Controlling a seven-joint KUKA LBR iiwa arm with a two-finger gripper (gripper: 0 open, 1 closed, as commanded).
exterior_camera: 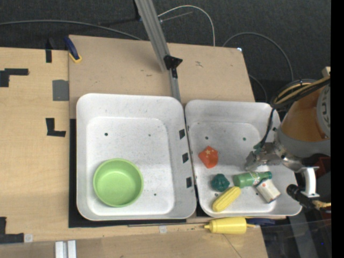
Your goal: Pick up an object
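Over right bin, arm lowers pincer beside green bottle.

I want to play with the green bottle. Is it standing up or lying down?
Lying down. The green bottle rests on its side in the right bin, beside the corn.

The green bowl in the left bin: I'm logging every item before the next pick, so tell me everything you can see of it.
The round light-green bowl looks like smooth, matte plastic, with a thick rim and a slightly darker hollow inside. It stands upright, mouth up, with nothing visible in it. It sits on the floor of the left shallow white bin, in the corner nearest the camera on the view's left, close to the bin's walls. Nothing else touches it.
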